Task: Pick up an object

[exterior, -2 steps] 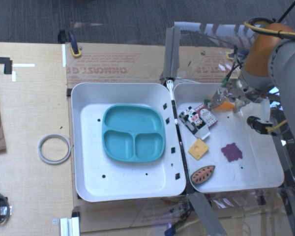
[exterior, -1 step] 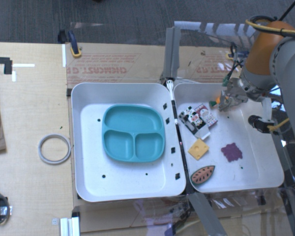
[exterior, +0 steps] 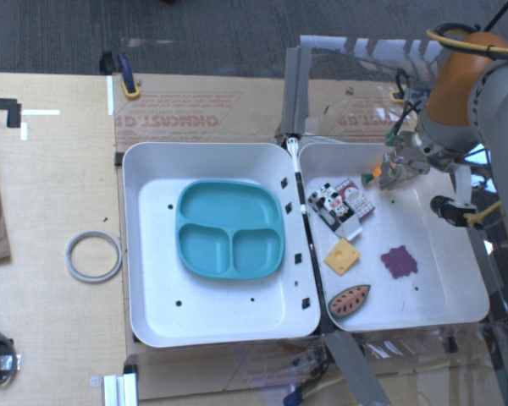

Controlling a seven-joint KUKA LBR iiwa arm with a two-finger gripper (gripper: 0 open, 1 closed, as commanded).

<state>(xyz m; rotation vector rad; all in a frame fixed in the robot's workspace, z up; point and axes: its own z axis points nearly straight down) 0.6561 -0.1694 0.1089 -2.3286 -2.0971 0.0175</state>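
The two-finger gripper (exterior: 390, 174) hangs low at the back of the right shallow white plastic bin (exterior: 457, 294), with a small orange object (exterior: 376, 172) at its tips. Nearby lie a glossy printed packet (exterior: 340, 203), a holed yellow cheese wedge (exterior: 342, 256), a fuzzy purple patch (exterior: 399, 261) and an oval seeded slice (exterior: 349, 300). The left bin (exterior: 152, 311) holds a smooth teal divided plate (exterior: 230, 229).

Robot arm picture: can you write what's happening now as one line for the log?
end effector: over right bin, far side | nearby: small orange thing | cheese piece, purple piece: lying in bin | left bin: teal plate
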